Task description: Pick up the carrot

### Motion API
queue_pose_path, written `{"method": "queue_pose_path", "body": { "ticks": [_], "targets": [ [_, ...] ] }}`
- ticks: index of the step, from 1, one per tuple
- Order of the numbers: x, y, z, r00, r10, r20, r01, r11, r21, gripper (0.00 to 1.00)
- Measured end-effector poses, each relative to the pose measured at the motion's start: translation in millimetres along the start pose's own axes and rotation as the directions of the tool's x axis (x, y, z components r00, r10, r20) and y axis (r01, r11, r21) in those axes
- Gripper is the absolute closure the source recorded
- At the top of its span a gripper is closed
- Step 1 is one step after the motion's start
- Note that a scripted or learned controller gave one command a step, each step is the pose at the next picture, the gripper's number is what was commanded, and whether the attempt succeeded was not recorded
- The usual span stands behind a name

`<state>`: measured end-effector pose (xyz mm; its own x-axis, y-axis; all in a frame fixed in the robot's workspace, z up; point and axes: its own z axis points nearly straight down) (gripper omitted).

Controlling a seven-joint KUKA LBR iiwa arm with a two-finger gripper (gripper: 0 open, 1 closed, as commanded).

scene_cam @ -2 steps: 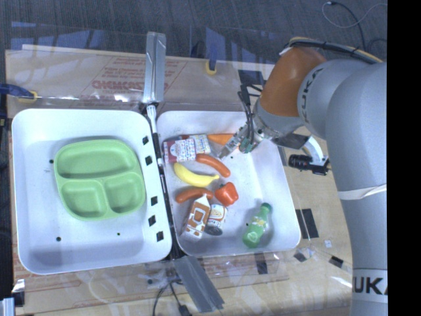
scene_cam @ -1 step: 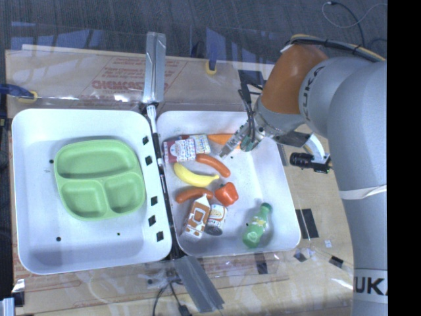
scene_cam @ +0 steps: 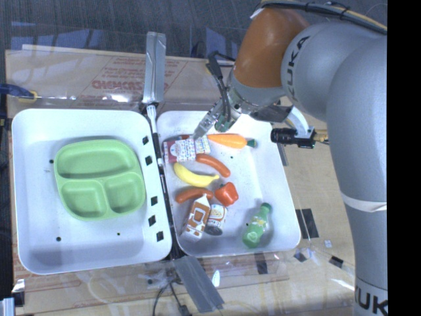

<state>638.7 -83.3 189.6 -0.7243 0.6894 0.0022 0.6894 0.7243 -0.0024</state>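
Note:
The carrot [scene_cam: 227, 140] is orange with a green stub at its right end. It lies flat near the far edge of the right bin [scene_cam: 279, 196]. My gripper [scene_cam: 209, 128] hangs just to the carrot's upper left, over the bin's far left part, under the arm's orange band. Its tip points down toward a red-and-white packet [scene_cam: 183, 150]. Nothing is seen held in it, and the carrot rests on the bin floor.
The right bin also holds two red sausages [scene_cam: 214, 164], a banana [scene_cam: 194, 175], a red pepper [scene_cam: 227, 193], a green bottle [scene_cam: 256, 226] and two small cartons [scene_cam: 197, 217]. In the left bin [scene_cam: 33, 242] sits a green divided plate [scene_cam: 100, 176].

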Motion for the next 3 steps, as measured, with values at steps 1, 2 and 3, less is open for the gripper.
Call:
{"method": "queue_pose_path", "body": {
  "ticks": [1,2,3],
  "targets": [
    [0.0,-0.4,0.5,1.000,0.001,-0.001,-0.001,1.000,0.001,0.00],
    [-46.3,-61.8,100.6,0.969,-0.247,-0.001,0.247,0.969,0.000,0.00],
    [-67.4,-69.5,5.1,0.996,0.089,0.001,-0.089,0.996,-0.001,0.00]
  ]
}}
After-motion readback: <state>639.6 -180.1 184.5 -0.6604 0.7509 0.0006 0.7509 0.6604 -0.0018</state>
